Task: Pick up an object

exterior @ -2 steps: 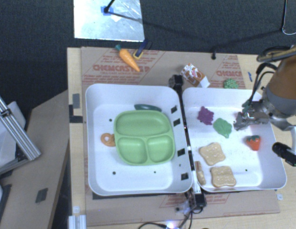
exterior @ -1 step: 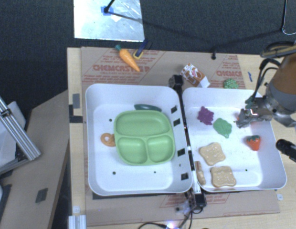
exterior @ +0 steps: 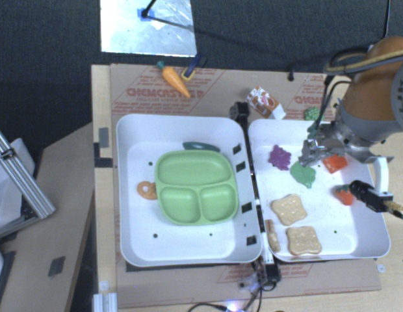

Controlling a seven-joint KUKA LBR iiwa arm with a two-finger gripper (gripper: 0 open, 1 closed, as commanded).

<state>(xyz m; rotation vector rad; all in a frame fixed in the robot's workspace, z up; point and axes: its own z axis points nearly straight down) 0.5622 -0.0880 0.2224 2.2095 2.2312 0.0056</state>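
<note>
The right bin [exterior: 370,239] holds a purple grape cluster [exterior: 279,156], a green leafy piece [exterior: 303,174], an orange-red piece [exterior: 334,164], a small red piece [exterior: 345,197] and two toast slices [exterior: 289,208] [exterior: 303,240]. My gripper [exterior: 311,155] hangs low over the bin's middle. It sits just above the green leafy piece's upper edge and right of the grapes. Nothing can be seen held in it.
The left bin [exterior: 133,239] holds a green divided plate [exterior: 194,187], a pretzel [exterior: 147,190] and a dark green item [exterior: 201,146] behind the plate. A carrot [exterior: 175,80] and a snack packet [exterior: 263,101] lie on the cardboard behind the bins.
</note>
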